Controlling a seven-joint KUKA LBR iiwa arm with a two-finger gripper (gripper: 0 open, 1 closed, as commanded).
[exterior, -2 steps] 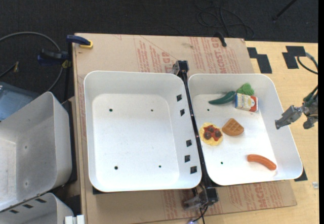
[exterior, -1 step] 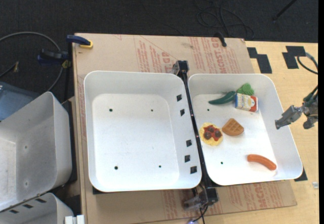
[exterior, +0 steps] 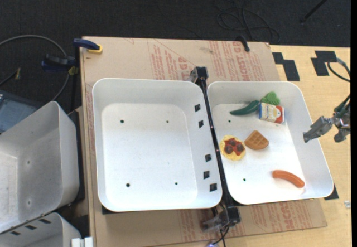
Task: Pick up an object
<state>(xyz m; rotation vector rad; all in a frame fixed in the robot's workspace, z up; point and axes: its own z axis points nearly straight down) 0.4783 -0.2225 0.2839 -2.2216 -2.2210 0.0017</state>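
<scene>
The right bin (exterior: 254, 85) holds several toy foods. A green pepper (exterior: 245, 109) lies beside a small juice carton (exterior: 271, 112), with a green leafy piece (exterior: 271, 98) just behind the carton. A brown waffle (exterior: 256, 140) and a small fruit tart (exterior: 233, 147) sit near the bin's middle. An orange sausage (exterior: 288, 178) lies near the front right corner. My gripper (exterior: 326, 131) hangs at the bin's right rim, open, with nothing between its fingers. It is to the right of all the foods.
The left bin (exterior: 150, 145) stands next to the right one, split from it by a black divider strip (exterior: 209, 140). Both rest on a cardboard sheet (exterior: 167, 56). A grey tub (exterior: 33, 162) stands at the far left, and cables lie on the dark floor behind.
</scene>
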